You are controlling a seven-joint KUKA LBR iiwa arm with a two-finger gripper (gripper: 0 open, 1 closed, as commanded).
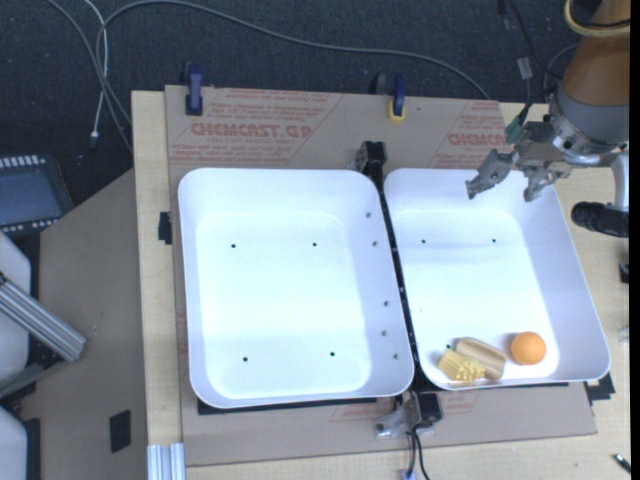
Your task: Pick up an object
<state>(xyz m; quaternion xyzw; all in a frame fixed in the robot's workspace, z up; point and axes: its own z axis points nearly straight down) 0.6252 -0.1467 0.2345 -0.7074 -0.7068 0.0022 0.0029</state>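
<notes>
orange ball (528, 348), smooth and round like a small toy fruit, lies in the near right corner of the right bin (560, 258). just beside it, to its left, sits a tan, oblong piece (481, 351) shaped like a little bread roll, and touching that on the near side is a yellow, knobbly piece (462, 368) that looks like a toy corn cob. all three crowd the same near corner, close to the bin's rounded rim.

gripper (508, 182) hangs over the far edge of the right bin, well apart from the three toys. its two metal fingers splay apart with nothing between them, one tip (476, 186) over the bin's back wall and the other nearer the right rim. above it, the grey wrist and an orange band rise toward the upper right corner.

both bins are shallow, glossy white trays with rounded corners and small dark dots on their floors. the left bin (200, 268) sits edge to edge with the right one, a dark seam and black clamps running between them. they rest on a brown cardboard sheet (260, 128) printed with reddish lettering, pinned at the far edge by blue clips (193, 76), on a pale wooden bench (150, 268). dark speckled carpet (300, 8) lies beyond, crossed by thin white cables (100, 38).
</notes>
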